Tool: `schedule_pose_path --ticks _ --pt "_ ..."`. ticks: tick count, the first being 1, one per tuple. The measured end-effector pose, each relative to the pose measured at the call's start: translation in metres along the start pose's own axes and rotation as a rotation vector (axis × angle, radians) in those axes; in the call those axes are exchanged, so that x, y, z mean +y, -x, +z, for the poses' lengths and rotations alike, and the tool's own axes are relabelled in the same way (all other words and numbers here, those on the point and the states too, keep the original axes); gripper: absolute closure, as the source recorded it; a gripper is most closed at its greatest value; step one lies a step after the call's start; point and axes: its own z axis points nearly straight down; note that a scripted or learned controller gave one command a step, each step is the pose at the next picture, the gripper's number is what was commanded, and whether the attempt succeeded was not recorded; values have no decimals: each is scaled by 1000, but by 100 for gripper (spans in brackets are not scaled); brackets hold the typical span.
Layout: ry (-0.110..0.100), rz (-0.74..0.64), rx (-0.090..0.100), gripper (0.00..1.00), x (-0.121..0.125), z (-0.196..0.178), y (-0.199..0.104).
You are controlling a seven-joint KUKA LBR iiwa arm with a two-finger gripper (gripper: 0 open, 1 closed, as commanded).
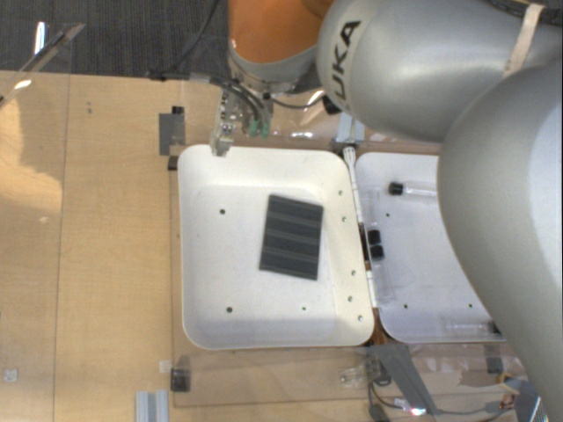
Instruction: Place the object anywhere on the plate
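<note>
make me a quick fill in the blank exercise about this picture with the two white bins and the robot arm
1. The dark ridged plate lies in the ____ bin.
2. The band above the arm's wrist is ____.
3. A small black marker lies in the ____ bin.
4. The bins stand on a ____ bench.

Missing words: left; orange; right; wooden

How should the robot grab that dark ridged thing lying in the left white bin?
Probably from straight above. The dark ridged block lies flat in the middle of the left bin, well away from the walls, so there is room all round. It is a slightly tilted rectangle, so the fingers would best close across its two long edges, turned to match the tilt.
</note>
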Motion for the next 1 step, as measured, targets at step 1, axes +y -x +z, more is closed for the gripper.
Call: schedule_pose_path --ticks 1 --pt "-2 97 4 100 -1 27 -1"
